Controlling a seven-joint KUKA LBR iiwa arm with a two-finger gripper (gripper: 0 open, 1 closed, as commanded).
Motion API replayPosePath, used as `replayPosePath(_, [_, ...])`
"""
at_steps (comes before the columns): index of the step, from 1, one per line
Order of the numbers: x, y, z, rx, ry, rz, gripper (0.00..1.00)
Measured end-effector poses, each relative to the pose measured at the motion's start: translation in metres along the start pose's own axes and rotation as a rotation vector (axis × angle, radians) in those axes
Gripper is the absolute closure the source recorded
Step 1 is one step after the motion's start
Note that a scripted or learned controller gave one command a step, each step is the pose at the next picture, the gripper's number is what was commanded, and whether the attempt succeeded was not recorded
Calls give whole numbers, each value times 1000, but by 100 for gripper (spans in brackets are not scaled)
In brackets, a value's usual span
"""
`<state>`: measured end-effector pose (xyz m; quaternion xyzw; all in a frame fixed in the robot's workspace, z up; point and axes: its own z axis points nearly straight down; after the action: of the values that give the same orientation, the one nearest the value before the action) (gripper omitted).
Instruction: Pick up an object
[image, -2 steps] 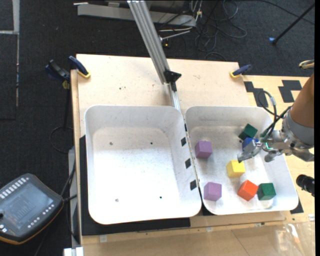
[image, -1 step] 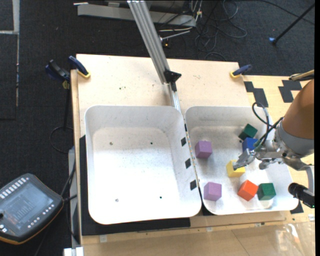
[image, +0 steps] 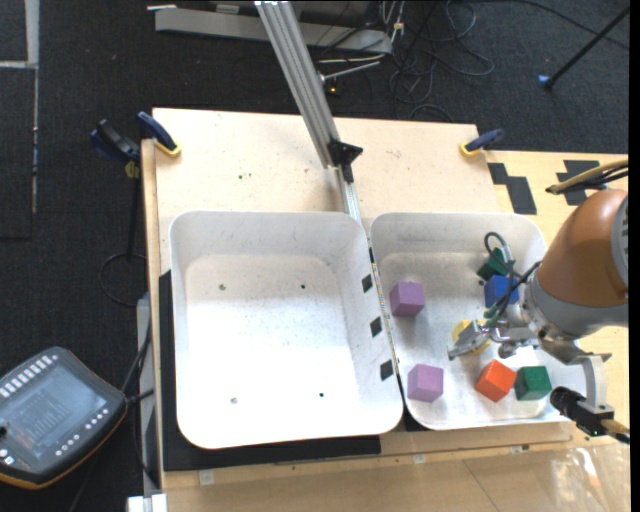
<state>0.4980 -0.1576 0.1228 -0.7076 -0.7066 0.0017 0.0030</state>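
While two-finger gripper (image: 487, 338) hangs low in right shallow white bin (image: 440, 232), jaw state: cannot tell. Nearest target, small orange-red cube (image: 494, 381), sits just beside, at 6 o'clock from gripper, touching small green cube (image: 533, 382) at its 3 o'clock.

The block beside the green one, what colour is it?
Orange-red block, seen in the camera view.

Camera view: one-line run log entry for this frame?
arm over right bin | gripper low beside orange cube, green cube | two purple cubes apart | nothing seen lifted
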Motion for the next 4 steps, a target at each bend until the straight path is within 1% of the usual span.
replayPosePath(1, [0,0,29,-5,-2,-1,0])
replayPosePath(2, [0,1,17,-9,-2,-1,100])
replayPosePath(3, [2,3,-25,-12,-4,-4,100])
replayPosePath(4, [8,6,-87,-14,-4,-5,100])
